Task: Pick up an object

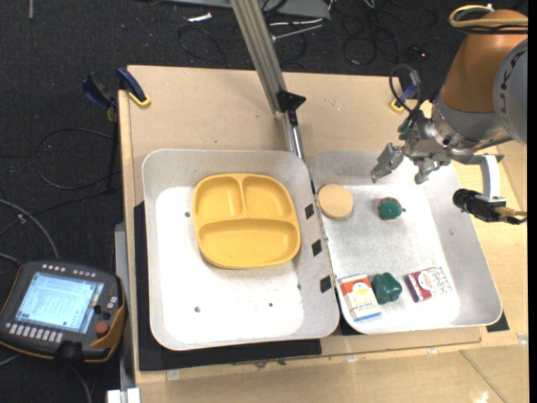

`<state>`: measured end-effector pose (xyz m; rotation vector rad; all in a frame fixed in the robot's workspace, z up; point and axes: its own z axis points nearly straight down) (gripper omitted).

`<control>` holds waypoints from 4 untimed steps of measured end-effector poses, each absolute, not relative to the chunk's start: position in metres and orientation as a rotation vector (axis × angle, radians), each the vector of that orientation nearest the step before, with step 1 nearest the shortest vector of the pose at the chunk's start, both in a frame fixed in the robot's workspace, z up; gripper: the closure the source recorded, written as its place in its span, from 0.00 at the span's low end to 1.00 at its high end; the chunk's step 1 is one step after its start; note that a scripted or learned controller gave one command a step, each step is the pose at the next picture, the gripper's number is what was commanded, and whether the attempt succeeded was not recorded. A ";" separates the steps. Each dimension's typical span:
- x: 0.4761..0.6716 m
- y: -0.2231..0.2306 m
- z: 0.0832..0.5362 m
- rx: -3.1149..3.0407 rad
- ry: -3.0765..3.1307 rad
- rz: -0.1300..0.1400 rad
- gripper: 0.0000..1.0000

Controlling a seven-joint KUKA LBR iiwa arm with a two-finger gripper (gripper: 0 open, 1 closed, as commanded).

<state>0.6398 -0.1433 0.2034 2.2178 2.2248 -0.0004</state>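
The right bin [453,250] holds a tan round disc [336,201] at its upper left and a small green toy [389,210] near the middle. Along its near side lie a white and orange carton [361,298], a dark green block [386,287] and a red and white packet [429,284]. My gripper [406,165] hangs over the bin's far edge, above and just right of the green toy. Its two fingers stand apart with nothing between them.
The left bin [168,309] carries a yellow divided plate [247,221]. A metal pole [262,44] slants down to the gap between the bins. Clamps sit at the bench's far corners [132,86]. A teach pendant [60,309] lies on the floor at lower left.
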 end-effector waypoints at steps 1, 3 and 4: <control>0.640 -0.143 0.203 2.218 2.225 -0.001 0.00; 0.641 -0.132 0.113 2.220 2.228 -0.005 0.00; 0.644 -0.132 0.100 2.215 2.220 0.006 0.00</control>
